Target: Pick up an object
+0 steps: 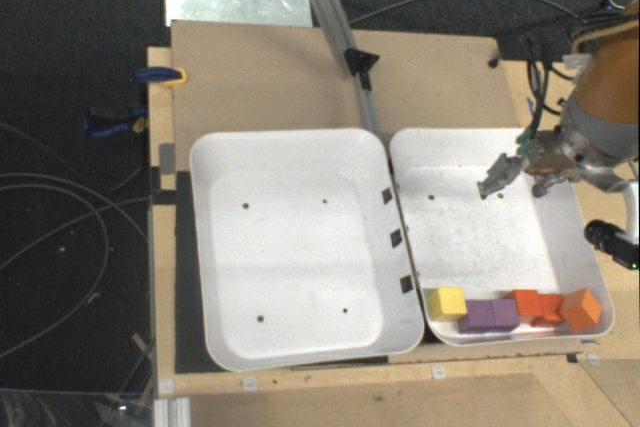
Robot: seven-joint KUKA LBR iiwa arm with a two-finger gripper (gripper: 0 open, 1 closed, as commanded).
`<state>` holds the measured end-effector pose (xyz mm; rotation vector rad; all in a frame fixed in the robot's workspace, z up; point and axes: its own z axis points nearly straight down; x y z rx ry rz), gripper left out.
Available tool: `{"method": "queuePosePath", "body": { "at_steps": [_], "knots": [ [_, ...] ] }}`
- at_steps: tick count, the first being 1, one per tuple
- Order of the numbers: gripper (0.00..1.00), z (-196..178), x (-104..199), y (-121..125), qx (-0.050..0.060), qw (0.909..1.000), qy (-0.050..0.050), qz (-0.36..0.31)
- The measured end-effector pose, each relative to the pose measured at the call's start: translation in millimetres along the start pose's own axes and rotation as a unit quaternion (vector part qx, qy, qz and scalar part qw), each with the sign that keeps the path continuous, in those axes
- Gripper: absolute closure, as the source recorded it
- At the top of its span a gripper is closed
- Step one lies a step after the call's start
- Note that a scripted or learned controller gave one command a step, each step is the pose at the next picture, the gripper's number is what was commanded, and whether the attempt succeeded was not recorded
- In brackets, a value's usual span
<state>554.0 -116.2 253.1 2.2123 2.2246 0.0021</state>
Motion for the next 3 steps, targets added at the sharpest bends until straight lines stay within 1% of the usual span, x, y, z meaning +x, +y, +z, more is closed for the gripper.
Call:
{"method": "queuePosePath", "body": {
  "at_steps": [1,2,3],
  "knots": [
    [0.0,-30,22,-23,0.0,1.0,0.001,-0.001],
    [0.0,-64,52,-54,0.0,1.0,0.002,-0.001],
    [0.0,34,78,-13,0.004,1.0,0.001,-0.001]
  ]
}}
